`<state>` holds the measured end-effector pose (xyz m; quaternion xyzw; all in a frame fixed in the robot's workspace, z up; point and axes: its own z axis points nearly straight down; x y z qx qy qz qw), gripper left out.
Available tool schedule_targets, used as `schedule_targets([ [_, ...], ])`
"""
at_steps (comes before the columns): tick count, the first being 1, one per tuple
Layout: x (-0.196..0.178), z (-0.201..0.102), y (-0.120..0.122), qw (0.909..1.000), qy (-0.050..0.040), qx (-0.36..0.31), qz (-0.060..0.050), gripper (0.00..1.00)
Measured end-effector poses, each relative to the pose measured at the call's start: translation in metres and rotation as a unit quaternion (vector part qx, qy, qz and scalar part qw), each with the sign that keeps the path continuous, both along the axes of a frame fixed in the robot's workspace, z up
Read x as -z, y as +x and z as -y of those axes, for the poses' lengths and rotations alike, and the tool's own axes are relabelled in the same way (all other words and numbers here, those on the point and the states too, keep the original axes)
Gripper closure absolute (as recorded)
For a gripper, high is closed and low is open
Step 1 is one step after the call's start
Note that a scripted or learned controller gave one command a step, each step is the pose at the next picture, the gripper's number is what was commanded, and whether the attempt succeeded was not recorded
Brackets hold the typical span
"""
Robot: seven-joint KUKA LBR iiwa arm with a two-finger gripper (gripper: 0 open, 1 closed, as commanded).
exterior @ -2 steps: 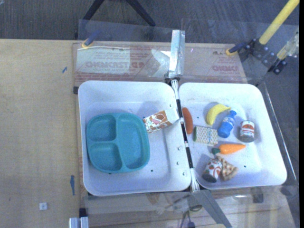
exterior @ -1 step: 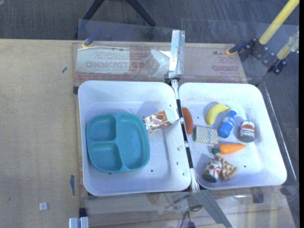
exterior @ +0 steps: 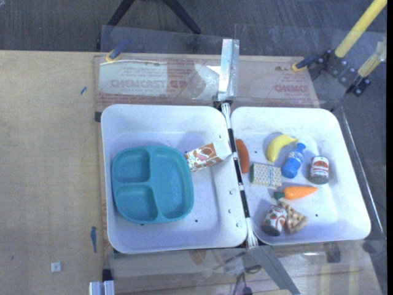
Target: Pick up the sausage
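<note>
The sausage (exterior: 243, 155) is a small reddish-orange link lying lengthwise along the left wall of the right bin (exterior: 344, 140), close to the divider between the bins. A patterned carton (exterior: 266, 174) lies just to its right.
The right bin also holds a banana (exterior: 280, 144), a blue bottle (exterior: 293, 160), a small can (exterior: 319, 169), a carrot (exterior: 296, 192) and a pizza slice (exterior: 285, 219). The left bin (exterior: 123, 121) holds a teal divided plate (exterior: 151, 183) and a small box (exterior: 204, 157).
</note>
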<state>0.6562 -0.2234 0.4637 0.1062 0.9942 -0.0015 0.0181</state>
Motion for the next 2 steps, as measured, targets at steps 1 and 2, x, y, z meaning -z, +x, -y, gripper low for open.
schedule_targets([
  [1,-0.013,0.000,0.001,1.0000,-0.0010,0.001,0.006,1.00],
  [2,-0.026,0.000,0.002,0.9999,-0.0020,0.001,0.012,1.00],
])
